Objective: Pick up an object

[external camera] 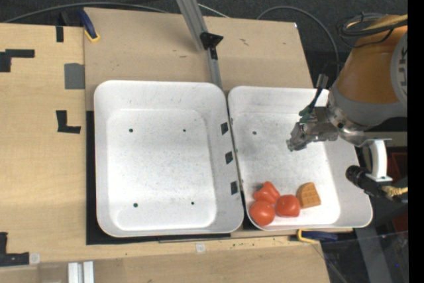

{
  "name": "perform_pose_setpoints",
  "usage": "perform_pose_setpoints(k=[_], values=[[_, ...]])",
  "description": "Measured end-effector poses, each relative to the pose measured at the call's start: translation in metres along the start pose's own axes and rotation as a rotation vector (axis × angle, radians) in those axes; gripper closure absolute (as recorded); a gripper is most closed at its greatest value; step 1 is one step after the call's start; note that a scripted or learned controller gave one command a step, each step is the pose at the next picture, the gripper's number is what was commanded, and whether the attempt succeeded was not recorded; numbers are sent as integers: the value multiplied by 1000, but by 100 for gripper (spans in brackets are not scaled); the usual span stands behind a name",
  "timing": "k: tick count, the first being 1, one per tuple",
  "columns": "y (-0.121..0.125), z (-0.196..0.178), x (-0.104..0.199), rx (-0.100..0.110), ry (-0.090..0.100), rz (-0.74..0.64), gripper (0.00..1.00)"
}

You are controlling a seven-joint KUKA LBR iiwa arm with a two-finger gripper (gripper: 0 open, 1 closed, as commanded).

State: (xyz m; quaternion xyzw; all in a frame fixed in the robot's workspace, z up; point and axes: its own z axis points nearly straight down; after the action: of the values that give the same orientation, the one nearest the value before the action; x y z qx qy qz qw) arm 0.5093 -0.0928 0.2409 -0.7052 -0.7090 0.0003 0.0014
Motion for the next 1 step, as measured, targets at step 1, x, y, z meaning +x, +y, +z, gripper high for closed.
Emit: perform_pose_setpoints(k=[1], values=[[-1,10,51,1,0,-1,100]])
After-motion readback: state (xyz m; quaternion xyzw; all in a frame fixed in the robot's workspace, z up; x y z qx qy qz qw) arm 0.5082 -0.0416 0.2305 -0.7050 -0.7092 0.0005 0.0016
